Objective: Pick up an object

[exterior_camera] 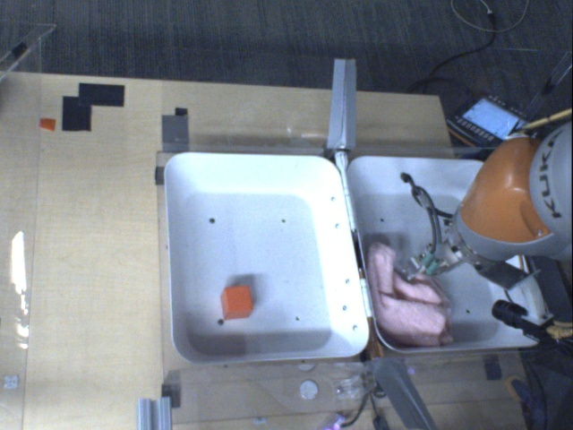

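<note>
We see two white bins side by side on a wooden bench (89, 267). The left bin (192, 240) holds an orange cube (237, 302), which sits on the floor toward the near left part, apart from every wall. The right bin (385, 195) holds a pink cloth (403, 307), crumpled and lying along its left wall and near corner, reaching from about the middle of the bin down to the near edge.

The arm (515, 200) comes in from the right, its orange band over the right bin's far right part. The gripper (428, 265) is down over the right bin, at the upper right edge of the cloth. Its tip appears to touch or hang just over the cloth's folds; we cannot tell which. We cannot tell the state of the tool either, since the tip is small and blurred against the cloth, and we cannot see any cloth lifted off the floor.

A thin dark cable (419, 195) curves from the wrist out over the bare floor of the right bin. A grey metal post (343, 106) stands at the far end of the seam between the bins. On the bench's far left lie black shapes (89, 104) and a small orange marker (47, 124), well apart from the bins.
</note>
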{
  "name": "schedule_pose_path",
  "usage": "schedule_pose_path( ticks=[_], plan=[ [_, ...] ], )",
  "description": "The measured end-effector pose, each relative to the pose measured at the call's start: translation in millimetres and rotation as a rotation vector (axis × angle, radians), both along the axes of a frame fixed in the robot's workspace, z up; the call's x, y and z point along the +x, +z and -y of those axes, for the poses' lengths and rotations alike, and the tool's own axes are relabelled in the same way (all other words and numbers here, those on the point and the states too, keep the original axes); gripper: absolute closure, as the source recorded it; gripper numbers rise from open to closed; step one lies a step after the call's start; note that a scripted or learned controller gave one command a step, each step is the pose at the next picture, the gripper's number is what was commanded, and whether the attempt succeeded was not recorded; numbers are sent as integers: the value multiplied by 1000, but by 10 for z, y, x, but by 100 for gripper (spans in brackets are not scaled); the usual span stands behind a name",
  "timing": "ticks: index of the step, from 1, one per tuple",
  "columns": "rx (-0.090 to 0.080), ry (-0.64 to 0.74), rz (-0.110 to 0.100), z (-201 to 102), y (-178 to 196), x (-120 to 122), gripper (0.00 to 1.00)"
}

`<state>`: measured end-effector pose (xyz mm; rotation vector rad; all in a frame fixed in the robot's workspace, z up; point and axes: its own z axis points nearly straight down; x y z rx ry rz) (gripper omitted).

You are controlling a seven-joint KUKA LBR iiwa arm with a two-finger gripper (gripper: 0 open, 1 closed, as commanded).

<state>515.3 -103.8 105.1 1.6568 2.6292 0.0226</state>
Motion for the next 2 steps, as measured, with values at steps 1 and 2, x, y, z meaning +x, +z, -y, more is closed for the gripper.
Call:
schedule_pose_path(
  ticks=[1,2],
  plan=[
    [0,0,0,3,0,-1,0],
    [-1,2,9,-5,119,33,100]
  ],
)
